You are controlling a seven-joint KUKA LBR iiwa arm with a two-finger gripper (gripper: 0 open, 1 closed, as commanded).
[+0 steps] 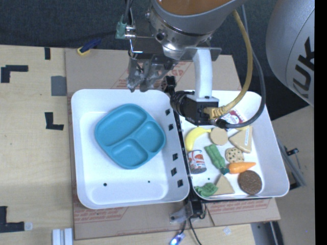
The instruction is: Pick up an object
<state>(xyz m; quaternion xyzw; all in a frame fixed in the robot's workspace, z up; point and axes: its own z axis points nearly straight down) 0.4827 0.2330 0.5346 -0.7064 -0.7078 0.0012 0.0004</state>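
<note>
My gripper (145,80) hangs over the far rim of the left bin (82,152), above its back right corner, and I see nothing in its grasp. A blue divided plate (130,136) lies in the left bin, in front of and below the gripper. The right bin (275,157) holds toy food: a yellow banana (196,136), a small can (197,161), a green pickle (215,156), a speckled cookie (234,154), an orange carrot (241,167) and a brown round patty (250,181).
Also in the right bin are a pale wedge (241,140), a beige disc (218,137), a green leafy piece (207,190), a tan triangle (225,185) and a red and white item (234,117) at the back. The arm's body looms over the bench's far side.
</note>
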